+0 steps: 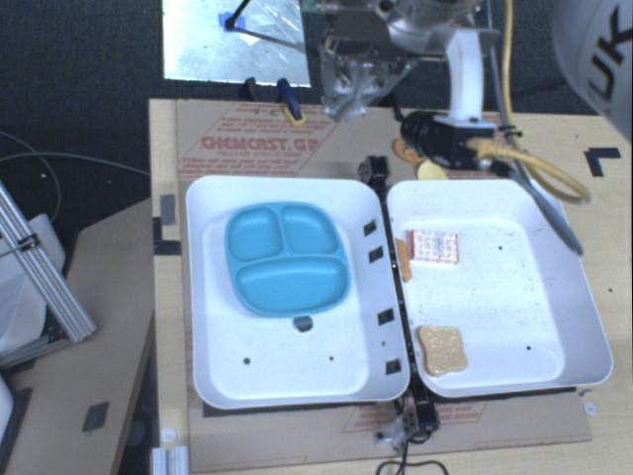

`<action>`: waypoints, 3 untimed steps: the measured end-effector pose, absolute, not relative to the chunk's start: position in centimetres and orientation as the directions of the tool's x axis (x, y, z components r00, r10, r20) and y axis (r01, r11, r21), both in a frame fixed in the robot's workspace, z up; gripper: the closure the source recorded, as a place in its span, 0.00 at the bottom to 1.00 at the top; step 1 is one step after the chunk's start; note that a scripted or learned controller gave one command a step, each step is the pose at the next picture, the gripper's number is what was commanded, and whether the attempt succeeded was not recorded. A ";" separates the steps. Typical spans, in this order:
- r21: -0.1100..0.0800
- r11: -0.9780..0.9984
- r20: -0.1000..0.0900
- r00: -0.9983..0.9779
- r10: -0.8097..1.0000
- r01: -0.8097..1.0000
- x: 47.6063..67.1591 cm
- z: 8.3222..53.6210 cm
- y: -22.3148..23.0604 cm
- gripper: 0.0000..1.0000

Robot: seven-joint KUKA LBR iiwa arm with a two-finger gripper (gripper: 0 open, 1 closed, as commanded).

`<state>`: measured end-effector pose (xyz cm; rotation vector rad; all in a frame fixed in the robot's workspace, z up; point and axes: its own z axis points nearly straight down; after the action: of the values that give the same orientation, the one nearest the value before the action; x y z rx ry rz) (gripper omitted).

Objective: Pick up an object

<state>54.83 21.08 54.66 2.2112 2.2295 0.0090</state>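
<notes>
gripper [341,102]: raised beyond bins, grip state unclear | toast slice [441,349]: right bin's near-left corner, well apart

Gripper [348,95] up beyond both bins. Blue three-compartment plastic plate [287,257] in left white bin [287,379]. Tan toast-shaped slice [441,349] and red-patterned white packet [434,246] in right white bin [564,295].

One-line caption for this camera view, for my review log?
Hand raised behind two white bins: blue plate in the left bin, toast and packet in the right bin.
</notes>
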 end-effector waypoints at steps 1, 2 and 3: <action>-0.001 0.006 0.001 -0.006 1.000 1.000 50.8 52.3 21.8 1.00; 0.004 0.009 0.003 -0.009 1.000 1.000 51.0 53.5 21.8 1.00; 0.001 0.000 0.001 0.000 1.000 1.000 48.6 53.5 18.8 1.00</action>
<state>48.55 18.78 53.54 2.2221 2.2210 0.0024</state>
